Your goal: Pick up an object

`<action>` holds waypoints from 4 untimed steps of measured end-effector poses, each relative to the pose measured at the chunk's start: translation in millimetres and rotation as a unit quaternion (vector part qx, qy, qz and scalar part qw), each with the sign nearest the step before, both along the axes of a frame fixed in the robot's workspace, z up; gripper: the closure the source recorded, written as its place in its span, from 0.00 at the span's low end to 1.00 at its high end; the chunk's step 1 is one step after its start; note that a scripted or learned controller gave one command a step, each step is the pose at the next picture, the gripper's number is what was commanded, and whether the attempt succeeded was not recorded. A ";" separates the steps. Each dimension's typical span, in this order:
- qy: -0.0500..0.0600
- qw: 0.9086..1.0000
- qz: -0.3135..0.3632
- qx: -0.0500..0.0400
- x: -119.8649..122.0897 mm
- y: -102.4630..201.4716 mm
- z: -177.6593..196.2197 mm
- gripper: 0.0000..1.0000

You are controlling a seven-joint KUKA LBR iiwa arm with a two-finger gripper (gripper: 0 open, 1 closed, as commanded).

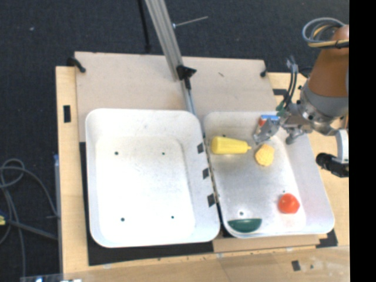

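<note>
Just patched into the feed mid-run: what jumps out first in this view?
The arm, grey with an orange band, reaches in from the right, its gripper over the right bin near the top. Below it lie a yellow block and a yellow ball side by side. Nearer the front edge sit a red ball and a dark green piece.

White bins (147, 122) hold yellow block (228, 146), orange-red ball (288, 204), green bowl (245, 224)

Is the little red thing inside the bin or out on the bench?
Inside. The red thing lies on the floor of the right bin, within its white rim, near the front right corner.
</note>
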State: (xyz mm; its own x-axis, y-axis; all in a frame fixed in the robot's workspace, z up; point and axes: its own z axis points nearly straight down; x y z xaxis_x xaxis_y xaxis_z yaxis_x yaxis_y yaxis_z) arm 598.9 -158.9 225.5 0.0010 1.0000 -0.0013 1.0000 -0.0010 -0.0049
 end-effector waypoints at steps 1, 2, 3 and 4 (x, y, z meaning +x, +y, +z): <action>-0.001 1.000 -0.001 0.000 3.5 -0.6 -42.8 0.00; -0.001 1.000 -0.001 0.000 1.7 -2.2 -84.8 0.00; -0.005 1.000 -0.003 0.000 3.7 -2.9 -70.6 1.00; -0.006 1.000 -0.002 -0.001 7.2 -11.1 -7.6 1.00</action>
